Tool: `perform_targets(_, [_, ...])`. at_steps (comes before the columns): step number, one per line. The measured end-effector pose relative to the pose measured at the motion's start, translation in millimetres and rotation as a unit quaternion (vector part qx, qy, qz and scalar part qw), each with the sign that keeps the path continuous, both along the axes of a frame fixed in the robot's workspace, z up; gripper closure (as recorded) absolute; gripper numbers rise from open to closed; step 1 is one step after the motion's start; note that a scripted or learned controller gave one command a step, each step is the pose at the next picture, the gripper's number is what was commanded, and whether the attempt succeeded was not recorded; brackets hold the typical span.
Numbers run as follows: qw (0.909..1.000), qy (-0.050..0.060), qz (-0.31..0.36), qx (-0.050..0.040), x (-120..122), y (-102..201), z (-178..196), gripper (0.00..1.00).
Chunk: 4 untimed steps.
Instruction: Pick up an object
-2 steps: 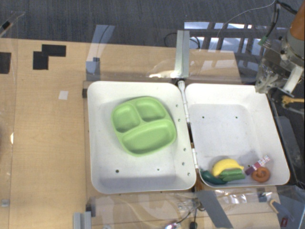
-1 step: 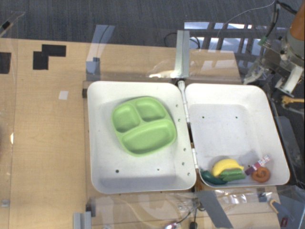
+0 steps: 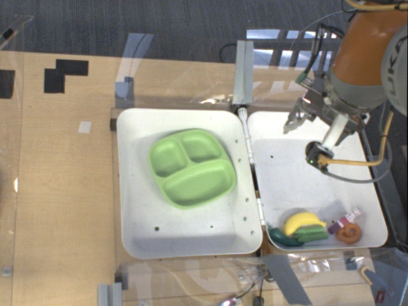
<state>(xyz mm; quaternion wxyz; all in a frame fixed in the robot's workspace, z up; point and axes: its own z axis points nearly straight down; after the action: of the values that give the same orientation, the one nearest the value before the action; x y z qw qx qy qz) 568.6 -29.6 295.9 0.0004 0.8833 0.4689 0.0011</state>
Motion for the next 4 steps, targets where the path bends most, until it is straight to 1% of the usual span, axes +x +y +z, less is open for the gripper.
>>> perform_targets(1, [0.9467, 0.0, -0.322, 0.0004, 5, -20, 43, 0.0])
perform_targets(2, [0.9468, 0.0, -0.322, 0.0005, 5, -19, 43, 0.0])
perform_targets(3, [0.9262, 0.0, -0.377, 0.0016, -16, 25, 74, 0.0])
perform_targets(4, [0.9812, 0.001, -0.193, 0.0003, -29, 56, 34, 0.0])
